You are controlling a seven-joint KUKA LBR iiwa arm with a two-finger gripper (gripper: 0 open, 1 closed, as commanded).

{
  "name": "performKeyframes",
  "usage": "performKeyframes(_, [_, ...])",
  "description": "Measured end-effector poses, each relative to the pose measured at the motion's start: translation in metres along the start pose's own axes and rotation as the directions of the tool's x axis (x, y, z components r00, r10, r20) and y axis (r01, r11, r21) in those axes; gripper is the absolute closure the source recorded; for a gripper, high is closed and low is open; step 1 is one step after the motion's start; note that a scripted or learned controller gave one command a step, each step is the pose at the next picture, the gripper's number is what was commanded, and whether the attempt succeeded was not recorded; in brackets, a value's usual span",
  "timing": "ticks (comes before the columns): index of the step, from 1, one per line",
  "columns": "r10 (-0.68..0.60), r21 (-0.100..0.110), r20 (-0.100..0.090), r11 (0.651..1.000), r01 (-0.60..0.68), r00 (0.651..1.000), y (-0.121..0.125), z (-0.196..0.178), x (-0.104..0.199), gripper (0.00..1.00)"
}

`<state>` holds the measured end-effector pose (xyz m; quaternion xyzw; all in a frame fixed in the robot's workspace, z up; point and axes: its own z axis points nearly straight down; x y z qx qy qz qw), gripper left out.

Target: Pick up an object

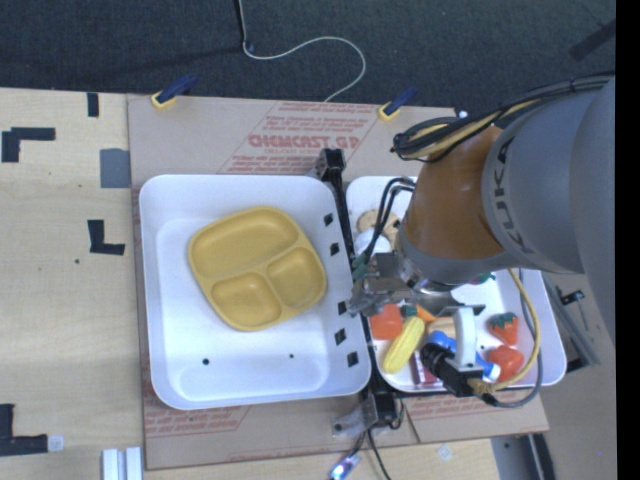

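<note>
Corn: you have a yellow toy corn cob (403, 341), matte plastic with a faintly ribbed skin, lying in the right shallow white bin (552, 353) near its left wall.
Corn axis: its long axis runs on a slant, one end up and to the right and the other down and to the left towards the near corner of the bin.
Neighbours: a small orange plastic piece (384, 321) lies just beside the cob's upper left, a blue piece (441, 344) sits just to its right, and a red toy fruit with a green top (505, 325) lies further right, well apart from the cob.
Gripper: the gripper (377, 290) hangs just above the cob's upper end, close to the wall between the bins.
Grip: you cannot tell how wide it stands, nor whether it has hold of anything.
Arm: the grey arm with its glossy orange band (452, 208) reaches in from the right and bends down over the right bin, covering much of it.
Left bin: the left shallow white bin (160, 268) holds a smooth mustard-yellow plastic plate with three compartments (258, 266), lying flat and turned at a slant.
Under the bins: both stand on a brown cardboard sheet with red print (290, 133).
</note>
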<state>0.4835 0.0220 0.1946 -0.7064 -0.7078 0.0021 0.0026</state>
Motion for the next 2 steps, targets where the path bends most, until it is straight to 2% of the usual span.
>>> performKeyframes(1, [0.001, -0.017, 0.0, 1.0, -0.001, 1.0, 0.0, -0.122, -0.017, 1.0])
performKeyframes(2, [-0.006, -0.012, -0.001, 1.0, 0.006, 1.0, -0.001, -0.181, 0.028, 1.0])
